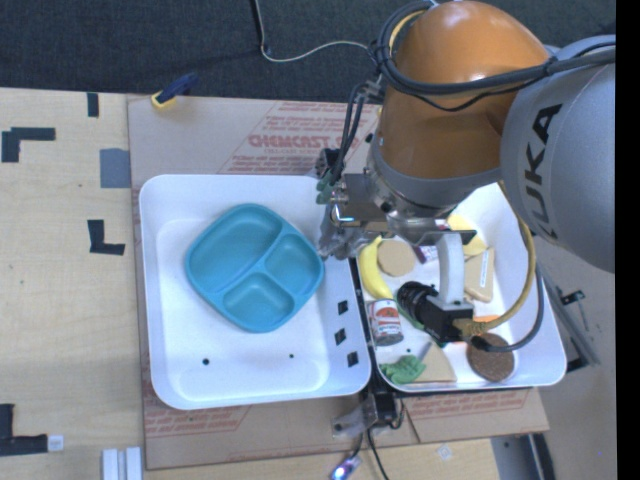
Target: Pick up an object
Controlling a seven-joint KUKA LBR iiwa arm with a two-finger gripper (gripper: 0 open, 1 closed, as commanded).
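**Clerk:** Which item is up for pickup?

**Inspector:** None is specified. The likeliest candidate is the banana, lying along the left wall of the right bin, just below the gripper.

**Clerk:** Handling?

**Inspector:** Judged light, curved and smooth-skinned, soft under pressure. Grip it lightly across the middle.

**Clerk:** Claw state?

**Inspector:** Cannot tell; the arm covers it.

**Clerk:** Surroundings?

**Inspector:** A round biscuit touches the banana's right side. A small can lies just beside its lower end. A green scrap sits at the front edge and a brown disc near the front right corner. Wall and biscuit leave little room. A blue plate sits alone in the left bin, well apart.
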